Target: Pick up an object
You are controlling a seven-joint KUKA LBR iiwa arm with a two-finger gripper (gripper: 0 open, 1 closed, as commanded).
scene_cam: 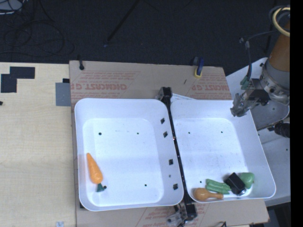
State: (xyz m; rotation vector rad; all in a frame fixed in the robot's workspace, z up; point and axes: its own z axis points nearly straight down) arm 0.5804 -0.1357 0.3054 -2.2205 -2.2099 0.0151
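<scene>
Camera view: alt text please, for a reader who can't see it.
The gripper hangs over the right bin's far right rim, away from a black block, green pieces and orange pear shape clustered at its near edge. A toy carrot lies in the left bin.

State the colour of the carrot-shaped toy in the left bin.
Orange, with a small dark green tip, seen in the camera view.

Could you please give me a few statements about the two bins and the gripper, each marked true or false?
1. The orange carrot lies in the left bin. True.
2. The gripper hangs over the left bin. False: it is at the right bin's upper right edge.
3. The black object lies in the right bin. True.
4. The carrot touches the green pod. False: they lie in separate bins.
</scene>
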